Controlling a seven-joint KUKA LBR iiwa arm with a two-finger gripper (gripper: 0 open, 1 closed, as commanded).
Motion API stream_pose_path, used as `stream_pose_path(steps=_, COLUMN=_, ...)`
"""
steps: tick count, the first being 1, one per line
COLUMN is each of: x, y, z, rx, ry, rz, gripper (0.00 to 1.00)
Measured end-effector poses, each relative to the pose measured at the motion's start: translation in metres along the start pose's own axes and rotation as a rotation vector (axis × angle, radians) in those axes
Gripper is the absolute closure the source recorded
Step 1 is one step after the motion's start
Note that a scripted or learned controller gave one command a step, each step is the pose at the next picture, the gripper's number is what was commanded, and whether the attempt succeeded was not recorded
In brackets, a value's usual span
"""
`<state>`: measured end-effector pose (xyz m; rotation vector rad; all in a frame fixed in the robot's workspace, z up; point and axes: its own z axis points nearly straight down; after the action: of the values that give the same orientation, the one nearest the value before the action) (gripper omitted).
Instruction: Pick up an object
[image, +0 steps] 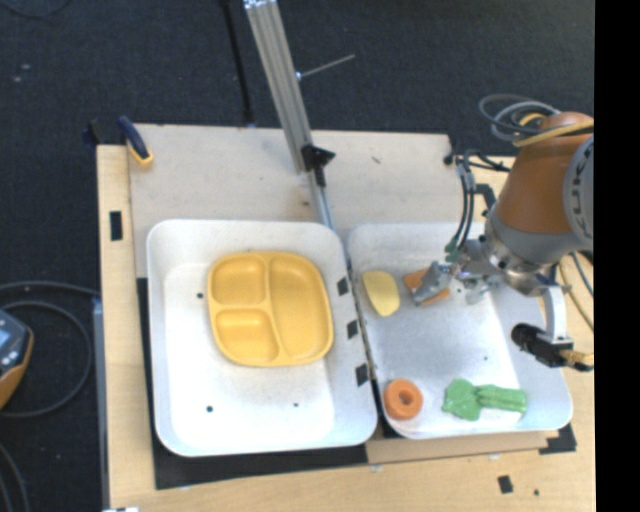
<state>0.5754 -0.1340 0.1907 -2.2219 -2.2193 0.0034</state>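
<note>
1. Camera view, pincer: Locate the pincer (432, 287) low over the upper part of the right bin (470, 335), at the end of the arm (540, 205). The arm enters from the right edge, and its orange band sits above the grey wrist. You cannot tell from this view whether the pincer is open or closed.
2. Camera view, nearest objects: Note a small orange piece (414, 277) directly at the pincer's left tip. It is touching the tip or just beside it; the view does not settle which, nor whether it is gripped. A pale yellow object (381, 293) lies just left of the pincer, on the bin floor close to the bin's left wall.
3. Camera view, remaining objects: Find the orange ring (404, 399) below the pincer and slightly left, near the bin's lower left corner. The green object (484, 400) lies below the pincer and to its right, along the bin's lower edge, apart from the ring.
4. Camera view, surroundings: Observe the left bin (180, 405) well to the left of the pincer. It holds a yellow divided plate (270, 307) with three compartments, lying flat. A slanted metal post (285, 90) rises above and to the left of the pincer, from the bench (200, 170) between the bins.
</note>
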Motion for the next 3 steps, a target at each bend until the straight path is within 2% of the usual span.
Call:
stream_pose_path(steps=1, x=0.0, y=0.002, z=0.042, rx=0.0, ry=0.0, rz=0.0, gripper=0.0)
stream_pose_path(steps=2, x=-0.002, y=0.003, z=0.029, rx=-0.007, ry=-0.001, rz=0.004, gripper=1.0)
stream_pose_path(steps=3, x=-0.006, y=0.009, z=-0.016, rx=-0.008, ry=-0.001, rz=-0.003, gripper=1.0)
